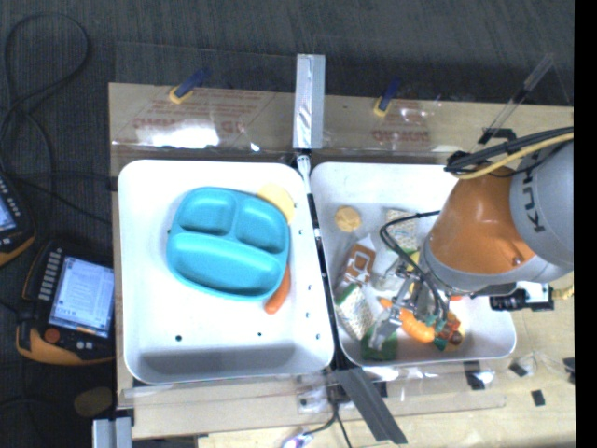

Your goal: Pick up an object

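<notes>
Orange-banded arm low over right bin (504, 343), end effector (411, 308) down among clutter at front, finger state not discernible; orange carrot-like object (417, 327) directly beneath, long axis slanting toward front right, plausible target.

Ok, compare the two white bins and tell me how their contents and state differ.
The left bin holds one large blue divided tray with a yellow piece and an orange piece at its edge; the right bin holds a jumble of small items, including a tan disc. The arm's gripper hangs in the right bin, not the left bin. Both are shallow, white and side by side.
</notes>
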